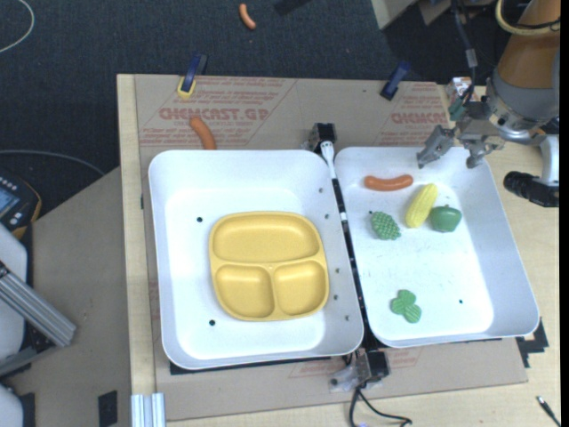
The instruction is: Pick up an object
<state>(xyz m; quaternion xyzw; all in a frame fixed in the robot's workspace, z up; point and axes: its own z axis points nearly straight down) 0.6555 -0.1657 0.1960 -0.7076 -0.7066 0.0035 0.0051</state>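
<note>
My gripper hangs open over the far edge of the right bin, with nothing between its fingers. Just in front of it in that bin lie an orange sausage, a yellow corn cob and a green pepper. A dark green bumpy piece sits left of the corn. A bright green broccoli-like piece lies nearer the front of the bin.
The left bin holds a yellow three-compartment tray. Another orange sausage lies on the cardboard behind the left bin, and a small one on the dark floor. Clamps pin the cardboard's far edge.
</note>
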